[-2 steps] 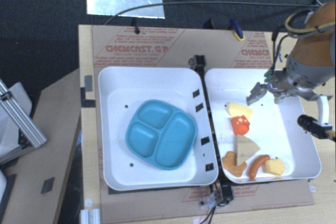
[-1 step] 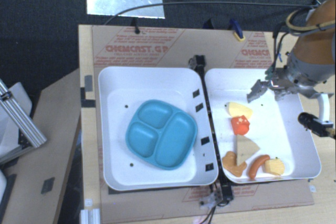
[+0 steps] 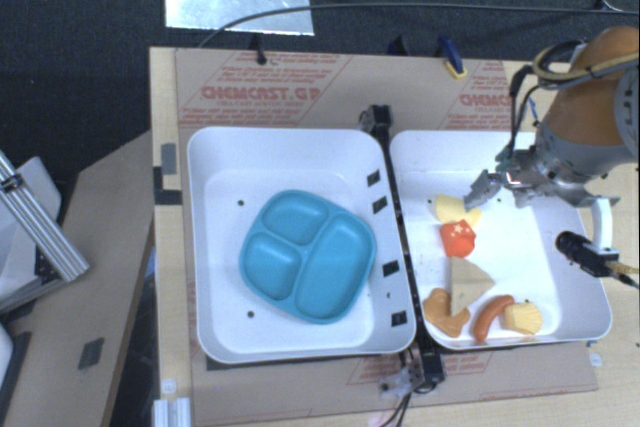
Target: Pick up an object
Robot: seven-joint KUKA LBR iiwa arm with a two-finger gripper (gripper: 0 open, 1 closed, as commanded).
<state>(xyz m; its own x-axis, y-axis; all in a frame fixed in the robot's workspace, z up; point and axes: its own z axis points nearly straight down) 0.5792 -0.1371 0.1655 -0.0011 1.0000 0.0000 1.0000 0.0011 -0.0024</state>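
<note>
Camera view, slanted top-down: desk [image 3: 300, 80] carried two white bins side by side. Left bin [image 3: 215, 155] held a blue divided plate [image 3: 305, 255], nothing else of note. Right bin [image 3: 570, 315] held the pickable stuff: pale yellow piece [image 3: 448, 208] near the bin's upper left, red piece [image 3: 458, 237] just below it, tan wedge [image 3: 466, 281] lower down, orange curled piece [image 3: 443, 311], sausage-shaped item [image 3: 491, 315] and a yellow chunk [image 3: 524, 317] along the near wall. Arm [image 3: 590, 115] came in from the right; tool [image 3: 484, 191] hung over the right bin, tip just beside the pale yellow piece, possibly touching it, hard to tell at this angle. Tool fingers looked slightly apart, nothing seen between them.

Step, by my reading: approach/descend, grasp not yet made. Likely target was the pale yellow piece, maybe the red one. Next move would call for lining the fingers across the piece, going lower, closing, then lifting straight up. Risk: nudging the piece toward the bin wall instead of catching it.
</note>
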